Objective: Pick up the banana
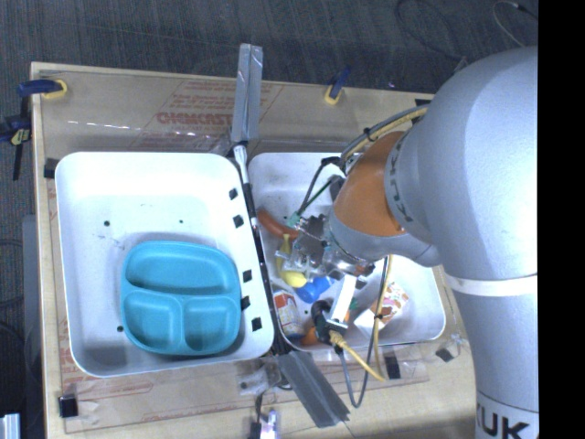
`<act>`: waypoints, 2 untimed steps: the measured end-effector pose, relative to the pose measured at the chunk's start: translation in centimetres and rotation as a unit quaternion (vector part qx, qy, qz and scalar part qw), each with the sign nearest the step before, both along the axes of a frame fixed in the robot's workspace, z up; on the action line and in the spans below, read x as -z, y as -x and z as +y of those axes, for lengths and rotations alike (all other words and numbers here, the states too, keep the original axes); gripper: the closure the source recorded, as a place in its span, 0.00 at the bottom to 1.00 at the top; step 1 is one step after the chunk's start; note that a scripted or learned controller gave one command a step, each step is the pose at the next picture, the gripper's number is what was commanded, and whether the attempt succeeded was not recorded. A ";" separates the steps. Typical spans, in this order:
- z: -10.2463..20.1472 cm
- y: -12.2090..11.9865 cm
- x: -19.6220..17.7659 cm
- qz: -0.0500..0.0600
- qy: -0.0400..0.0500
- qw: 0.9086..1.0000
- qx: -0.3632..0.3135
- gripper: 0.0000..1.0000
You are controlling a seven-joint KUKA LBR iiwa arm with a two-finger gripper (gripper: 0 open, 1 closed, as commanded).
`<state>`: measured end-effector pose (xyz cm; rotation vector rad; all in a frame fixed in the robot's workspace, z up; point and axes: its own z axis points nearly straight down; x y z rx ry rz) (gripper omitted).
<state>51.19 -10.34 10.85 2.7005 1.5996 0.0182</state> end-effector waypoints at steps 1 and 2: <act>0.3 -9.9 -9.5 0.009 0.001 0.998 0.055 1.00; 0.2 -14.5 -13.2 0.008 0.001 1.000 0.000 1.00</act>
